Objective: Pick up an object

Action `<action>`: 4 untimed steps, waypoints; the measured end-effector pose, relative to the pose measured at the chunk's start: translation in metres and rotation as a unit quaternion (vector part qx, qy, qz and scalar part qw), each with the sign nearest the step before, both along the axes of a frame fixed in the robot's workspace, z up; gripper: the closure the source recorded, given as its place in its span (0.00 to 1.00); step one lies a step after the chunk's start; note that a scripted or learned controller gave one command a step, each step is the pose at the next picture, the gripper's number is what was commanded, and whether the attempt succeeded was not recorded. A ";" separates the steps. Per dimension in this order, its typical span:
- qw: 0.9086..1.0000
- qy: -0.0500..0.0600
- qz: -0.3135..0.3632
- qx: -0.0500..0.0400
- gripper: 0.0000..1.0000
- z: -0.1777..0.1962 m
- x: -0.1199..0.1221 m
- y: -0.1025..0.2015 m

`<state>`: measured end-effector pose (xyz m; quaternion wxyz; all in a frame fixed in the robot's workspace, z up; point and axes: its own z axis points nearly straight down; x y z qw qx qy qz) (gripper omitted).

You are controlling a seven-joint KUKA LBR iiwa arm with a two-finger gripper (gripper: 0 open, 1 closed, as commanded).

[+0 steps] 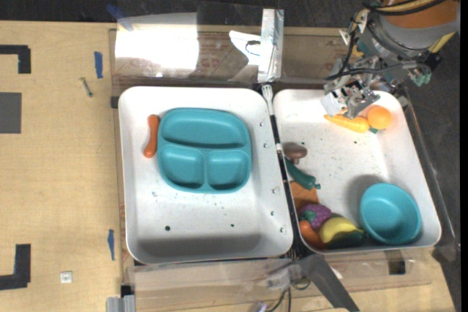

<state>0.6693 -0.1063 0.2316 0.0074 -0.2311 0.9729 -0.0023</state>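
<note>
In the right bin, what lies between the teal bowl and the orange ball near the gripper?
Nothing: the camera view shows bare white floor of the right bin between the teal bowl and orange ball.

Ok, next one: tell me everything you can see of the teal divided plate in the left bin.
The teal divided plate looks like smooth moulded plastic, rounded at the corners, with one long compartment at the far side and two smaller ones nearer the camera. It lies flat and upright in the left bin, toward its far half. An orange sausage-shaped toy lies along its left edge, close or touching.
</note>
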 end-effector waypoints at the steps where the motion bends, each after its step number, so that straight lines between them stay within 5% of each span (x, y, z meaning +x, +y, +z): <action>1: 1.000 -0.004 0.000 0.002 1.00 0.011 0.002 0.003; 2: 1.000 0.002 0.028 0.000 1.00 0.015 -0.001 -0.045; 3: 0.999 0.006 0.034 0.002 1.00 -0.004 -0.001 0.037; 4: 0.999 0.002 0.034 0.000 1.00 0.006 -0.001 0.014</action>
